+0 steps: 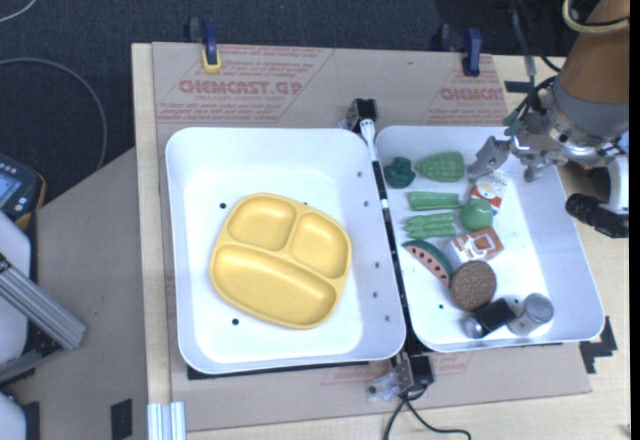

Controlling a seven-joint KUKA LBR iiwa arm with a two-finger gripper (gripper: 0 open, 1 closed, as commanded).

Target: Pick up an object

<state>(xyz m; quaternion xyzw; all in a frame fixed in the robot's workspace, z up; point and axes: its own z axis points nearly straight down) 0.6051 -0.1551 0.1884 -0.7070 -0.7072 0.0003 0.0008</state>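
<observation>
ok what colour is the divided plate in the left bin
Yellow: the divided plate is plain pale yellow all over, seen best in the camera view.

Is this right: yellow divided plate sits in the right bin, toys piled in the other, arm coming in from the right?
Not quite. The camera view shows the yellow divided plate in the left bin, not the right one. The toys lie in the right bin, and the arm does come in from the right.

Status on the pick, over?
Gripper above right bin, nothing held. Toys clustered below, green ball nearest. Yellow tray in left bin.
</observation>
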